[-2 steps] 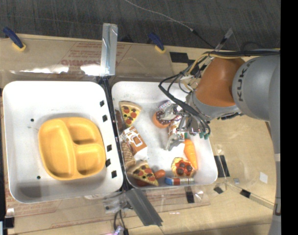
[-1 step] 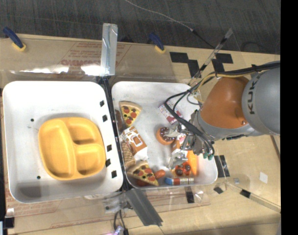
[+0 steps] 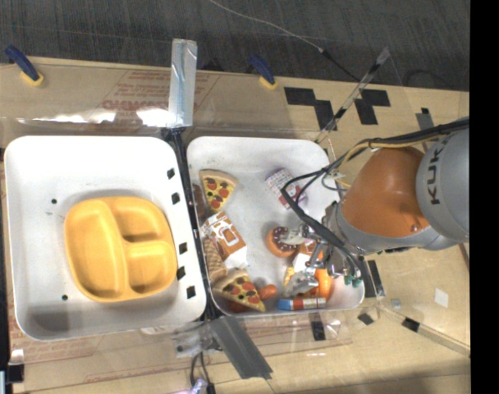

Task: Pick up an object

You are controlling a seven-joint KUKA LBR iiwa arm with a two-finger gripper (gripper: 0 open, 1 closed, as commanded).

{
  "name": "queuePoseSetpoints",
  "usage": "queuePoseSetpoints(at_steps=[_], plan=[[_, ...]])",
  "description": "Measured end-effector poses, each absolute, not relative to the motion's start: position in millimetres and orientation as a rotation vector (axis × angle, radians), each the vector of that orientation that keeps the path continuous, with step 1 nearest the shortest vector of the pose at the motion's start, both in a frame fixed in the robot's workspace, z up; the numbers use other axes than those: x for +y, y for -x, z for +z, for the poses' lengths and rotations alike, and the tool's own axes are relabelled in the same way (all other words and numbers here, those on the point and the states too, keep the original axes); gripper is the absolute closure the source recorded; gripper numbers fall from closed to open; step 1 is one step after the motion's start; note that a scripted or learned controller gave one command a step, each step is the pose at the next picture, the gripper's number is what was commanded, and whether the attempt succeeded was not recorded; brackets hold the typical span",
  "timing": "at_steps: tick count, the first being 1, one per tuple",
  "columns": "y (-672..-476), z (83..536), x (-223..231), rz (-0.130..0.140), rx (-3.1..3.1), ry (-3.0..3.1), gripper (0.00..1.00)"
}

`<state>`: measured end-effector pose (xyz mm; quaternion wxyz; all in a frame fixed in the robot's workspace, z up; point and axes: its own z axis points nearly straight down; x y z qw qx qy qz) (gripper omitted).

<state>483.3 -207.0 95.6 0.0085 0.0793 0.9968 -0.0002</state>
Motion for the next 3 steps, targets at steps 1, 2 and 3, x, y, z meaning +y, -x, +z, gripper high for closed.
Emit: queuePoseSetpoints(at_steps=[1, 2, 3], plan=[[-486.1, 97, -206, -0.006, 3.104, 0.270, 0.00], [-488.7, 92, -164, 0.003, 3.125, 0.308, 0.00], [-491.6, 104, -163, -0.002, 3.116, 0.315, 1.00]])
